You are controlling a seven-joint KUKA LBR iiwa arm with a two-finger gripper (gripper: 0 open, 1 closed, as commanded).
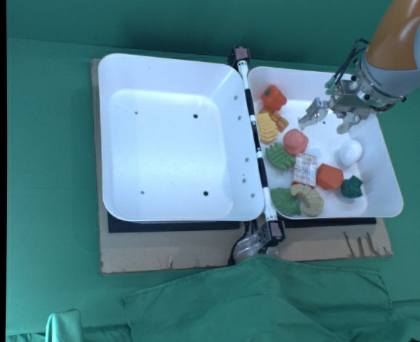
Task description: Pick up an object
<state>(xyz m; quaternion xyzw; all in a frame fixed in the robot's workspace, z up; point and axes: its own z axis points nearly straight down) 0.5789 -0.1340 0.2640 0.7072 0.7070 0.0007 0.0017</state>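
White plastic makes up both shallow bins, set side by side on a cardboard sheet (167, 258) over the green-draped table (46, 162). The left bin (124, 73) has only a few dark specks on its floor, while the right bin (388, 191) carries all the toy food, so any pick has to come from there.

Most pieces crowd the right bin's left wall: an orange-red pepper (273, 97) at the far end, a yellow corn piece (268, 127) just nearer, a pink-red round fruit (295, 141) beside a green leafy piece (279, 156), and a small printed packet (305, 169). Toward the near rim lie another green leaf (285, 201) touching a tan sliced piece (311, 200), an orange block (329, 177), a dark green broccoli-like piece (352, 187), and a white egg (350, 152) standing a little apart.

The grey arm with its orange band (402, 23) reaches in from the right, placing the pincer (331, 117) over the far middle of the right bin, above bare floor between the pepper and the egg. Its two fingers are spread apart, with nothing between them. That spread suits a descent onto a single item; I judge the egg or the pink-red fruit the likeliest target, since both lie close and have some room around them. The clustered pieces along the wall would be harder to take cleanly.
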